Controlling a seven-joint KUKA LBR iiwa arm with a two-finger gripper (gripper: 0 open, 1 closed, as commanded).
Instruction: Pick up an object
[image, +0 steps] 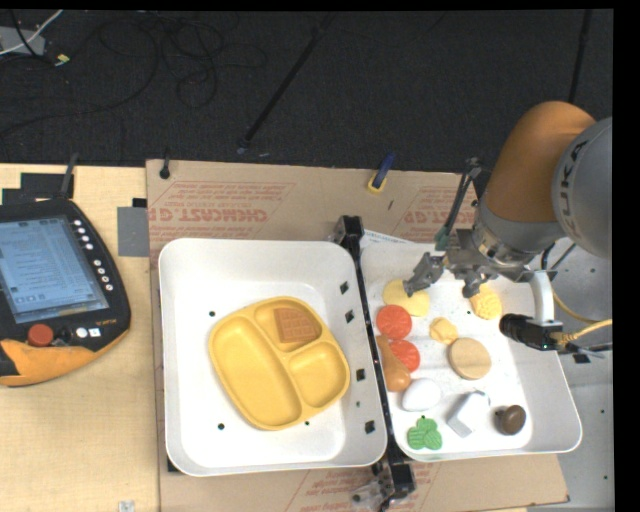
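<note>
Fingers (427, 270) spread wide, nothing btwn them; gripper (450, 268) hangs over right bin's (560, 415) far edge. Nearest pick, pale yellow piece (404, 294), sits under the left finger by the divider. Risk: fingers straddle poorly, clip red tomato (393, 321) & shove instead of grip.

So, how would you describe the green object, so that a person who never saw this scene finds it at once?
Look at the right bin, the one crowded with small toy foods. Go to its near edge, just right of the divider between the bins. The green object lies there below a white egg; it is the single green, leafy piece.
</note>
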